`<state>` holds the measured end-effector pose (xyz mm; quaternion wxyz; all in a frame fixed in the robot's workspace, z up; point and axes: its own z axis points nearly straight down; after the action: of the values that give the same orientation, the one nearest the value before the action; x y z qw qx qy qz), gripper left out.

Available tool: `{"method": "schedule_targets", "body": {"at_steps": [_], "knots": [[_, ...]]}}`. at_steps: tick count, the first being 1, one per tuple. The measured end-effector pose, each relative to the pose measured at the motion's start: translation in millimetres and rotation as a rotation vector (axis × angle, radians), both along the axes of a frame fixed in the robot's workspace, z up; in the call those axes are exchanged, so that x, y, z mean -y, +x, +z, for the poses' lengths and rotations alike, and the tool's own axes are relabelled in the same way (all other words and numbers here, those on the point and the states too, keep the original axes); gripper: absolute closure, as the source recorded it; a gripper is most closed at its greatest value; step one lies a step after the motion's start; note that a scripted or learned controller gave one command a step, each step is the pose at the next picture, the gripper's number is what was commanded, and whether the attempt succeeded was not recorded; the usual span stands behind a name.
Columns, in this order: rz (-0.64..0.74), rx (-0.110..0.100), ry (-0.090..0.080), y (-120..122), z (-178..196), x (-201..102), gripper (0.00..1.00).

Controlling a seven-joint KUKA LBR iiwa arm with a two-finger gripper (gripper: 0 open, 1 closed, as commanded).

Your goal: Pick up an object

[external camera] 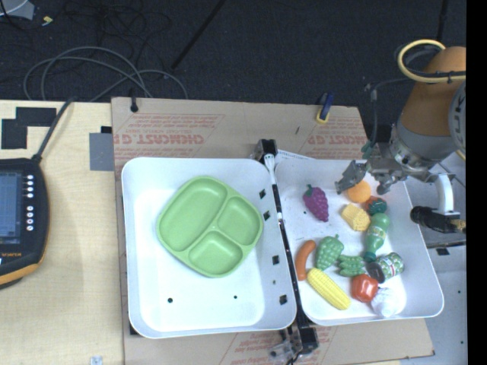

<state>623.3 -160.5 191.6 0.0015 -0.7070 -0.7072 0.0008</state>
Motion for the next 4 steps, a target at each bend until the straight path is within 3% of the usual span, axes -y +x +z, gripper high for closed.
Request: {"method": "schedule_targets", "body": {"at_steps": [1, 2, 3, 4], "knots": [[0.001, -0.001, 0.001, 0.0, 9.7, 0.3, 1.0], [0.008, -0.008, 0.007, -71.7, -6.1, -117.6, 1.0], [0.005, 0.007, 0.001, -59.3, 79.7, -162.2, 1.0], [0.0, -0.011, 0.0, -95.9, -1.8, -158.8, 1.0]]}}
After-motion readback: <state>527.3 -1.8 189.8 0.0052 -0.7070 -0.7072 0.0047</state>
